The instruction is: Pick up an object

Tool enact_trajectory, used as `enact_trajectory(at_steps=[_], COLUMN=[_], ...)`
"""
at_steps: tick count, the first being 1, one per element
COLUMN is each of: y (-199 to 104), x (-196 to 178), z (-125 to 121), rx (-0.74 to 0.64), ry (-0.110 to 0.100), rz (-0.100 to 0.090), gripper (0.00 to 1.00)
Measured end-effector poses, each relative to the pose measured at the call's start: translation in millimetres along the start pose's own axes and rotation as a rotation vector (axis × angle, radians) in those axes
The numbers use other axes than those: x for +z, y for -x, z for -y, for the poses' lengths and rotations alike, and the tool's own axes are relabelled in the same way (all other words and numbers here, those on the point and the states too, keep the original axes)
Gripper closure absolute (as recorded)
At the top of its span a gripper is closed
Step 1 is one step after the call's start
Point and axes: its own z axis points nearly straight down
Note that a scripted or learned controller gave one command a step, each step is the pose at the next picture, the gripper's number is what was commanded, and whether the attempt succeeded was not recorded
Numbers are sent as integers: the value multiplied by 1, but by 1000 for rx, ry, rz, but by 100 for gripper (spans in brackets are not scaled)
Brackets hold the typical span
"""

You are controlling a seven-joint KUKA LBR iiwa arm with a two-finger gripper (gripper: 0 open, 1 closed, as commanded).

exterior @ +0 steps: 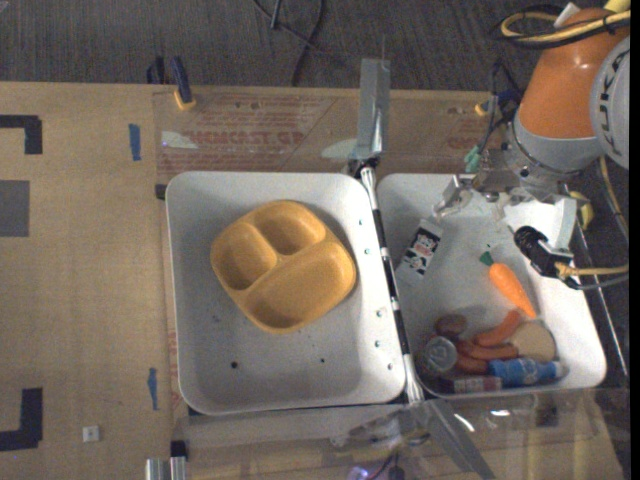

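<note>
Bench bins point(190, 298) viewed; gripper point(490, 183) poised over right bin, approach step; grip state cannot be told; descent toward carrot point(512, 290) judged next.

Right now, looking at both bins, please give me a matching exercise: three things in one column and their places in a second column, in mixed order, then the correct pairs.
Things:
1. yellow divided plate
2. carrot
3. small carton

Places:
A. right bin, near the divider on its left side
B. middle of the left bin
C. right bin, toward its right side, above the pile of items

Pairs: 1-B, 2-C, 3-A
</note>
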Motion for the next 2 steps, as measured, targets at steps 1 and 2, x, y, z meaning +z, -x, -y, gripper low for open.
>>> enact_trajectory(at_steps=[1, 2], y=[52, 98], x=[37, 113], z=[36, 61], rx=[167, -10], ry=[-1, 5], rz=[-1, -9], gripper=[0, 0])
